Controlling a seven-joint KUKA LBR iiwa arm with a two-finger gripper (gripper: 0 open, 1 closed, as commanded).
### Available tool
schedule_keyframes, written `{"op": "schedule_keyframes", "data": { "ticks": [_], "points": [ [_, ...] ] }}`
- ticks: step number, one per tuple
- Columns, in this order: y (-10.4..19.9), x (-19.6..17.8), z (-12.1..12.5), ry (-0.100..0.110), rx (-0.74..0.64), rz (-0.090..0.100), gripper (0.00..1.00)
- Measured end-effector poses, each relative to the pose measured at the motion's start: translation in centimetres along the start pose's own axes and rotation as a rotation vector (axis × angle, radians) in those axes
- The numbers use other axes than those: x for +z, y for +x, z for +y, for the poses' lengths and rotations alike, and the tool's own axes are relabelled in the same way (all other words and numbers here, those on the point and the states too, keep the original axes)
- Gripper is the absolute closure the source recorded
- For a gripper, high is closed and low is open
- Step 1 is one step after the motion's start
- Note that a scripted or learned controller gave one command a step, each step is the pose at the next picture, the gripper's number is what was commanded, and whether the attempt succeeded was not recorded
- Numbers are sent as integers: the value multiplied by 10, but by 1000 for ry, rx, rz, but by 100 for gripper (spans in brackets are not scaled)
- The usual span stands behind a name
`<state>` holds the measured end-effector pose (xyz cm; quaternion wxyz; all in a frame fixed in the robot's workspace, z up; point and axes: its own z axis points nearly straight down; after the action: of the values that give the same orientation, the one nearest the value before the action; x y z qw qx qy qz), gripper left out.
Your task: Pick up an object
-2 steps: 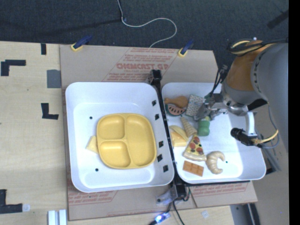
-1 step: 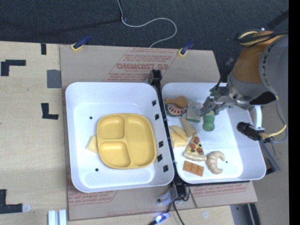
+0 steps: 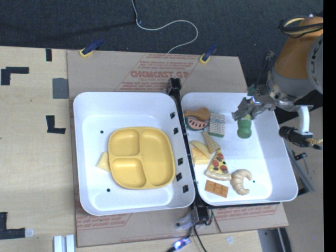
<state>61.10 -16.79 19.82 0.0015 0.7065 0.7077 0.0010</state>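
A tan surface [image 3: 31,140] met dark carpet [image 3: 63,9] at the frame's top. A green cylinder [image 3: 244,128] stood right of centre. The hand [image 3: 245,111] sat atop it; its grip couldn't be judged.

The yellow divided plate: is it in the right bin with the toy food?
No, the yellow divided plate lies in the left bin.
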Motion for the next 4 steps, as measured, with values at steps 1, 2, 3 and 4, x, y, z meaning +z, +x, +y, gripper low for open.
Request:
{"op": "schedule_keyframes", "data": {
  "ticks": [1,2,3,4],
  "points": [
    [1,-27,0,4,0,1,100],
    [55,-15,9,6,-4,2,100],
    [103,-26,25,4,-4,2,100],
    [96,-19,15,7,1,-1,100]
  ]
}}
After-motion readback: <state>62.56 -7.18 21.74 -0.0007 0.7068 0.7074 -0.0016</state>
